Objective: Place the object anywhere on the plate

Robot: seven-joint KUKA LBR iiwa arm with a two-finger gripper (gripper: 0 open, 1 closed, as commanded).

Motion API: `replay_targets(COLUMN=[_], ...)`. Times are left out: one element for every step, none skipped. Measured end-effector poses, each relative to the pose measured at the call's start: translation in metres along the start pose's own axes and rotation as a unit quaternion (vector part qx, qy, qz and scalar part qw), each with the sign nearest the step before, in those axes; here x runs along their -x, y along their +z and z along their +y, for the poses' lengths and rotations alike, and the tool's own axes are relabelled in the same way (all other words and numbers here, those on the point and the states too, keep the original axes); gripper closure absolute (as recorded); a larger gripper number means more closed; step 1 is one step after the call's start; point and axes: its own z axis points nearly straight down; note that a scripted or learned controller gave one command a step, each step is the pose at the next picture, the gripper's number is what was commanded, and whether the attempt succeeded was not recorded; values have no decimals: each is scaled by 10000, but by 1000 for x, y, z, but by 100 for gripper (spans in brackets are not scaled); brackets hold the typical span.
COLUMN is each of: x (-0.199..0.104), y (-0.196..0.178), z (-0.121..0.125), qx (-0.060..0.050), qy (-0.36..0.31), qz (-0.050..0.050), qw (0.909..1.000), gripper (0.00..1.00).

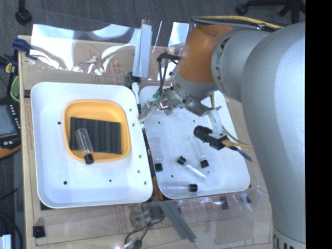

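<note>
My pincer (pixel 155 105) hangs over the far left corner of the right bin (pixel 234 178), close to the wall that this bin shares with its neighbour. My grey arm with its orange band (pixel 205 51) reaches in from the right and covers much of that bin's far side. Whether my pincer is open or closed I cannot tell, since from above it is a tangle of small metal parts, and I see nothing gripped in it. The clear vial (pixel 83 143) lies on the yellow plate (pixel 96 107) in the left bin (pixel 46 183). It rests on its side across the left part of the plate's dark ridged middle, with its black cap (pixel 88 160) pointing to the plate's near rim. The plate sits a little left of the bin's centre. In the right bin, more clear vials lie flat: one (pixel 193 167) near the middle and another (pixel 179 189) along the near wall, its black cap to the right. A small black cap (pixel 158 166) lies by the left wall.
</note>
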Motion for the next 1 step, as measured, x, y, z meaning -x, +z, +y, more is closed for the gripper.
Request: replay_targets(x=[-56], y=[-4], z=[53], qx=[22], qy=[-1811], qz=[-7], qw=[9835], gripper=[0])
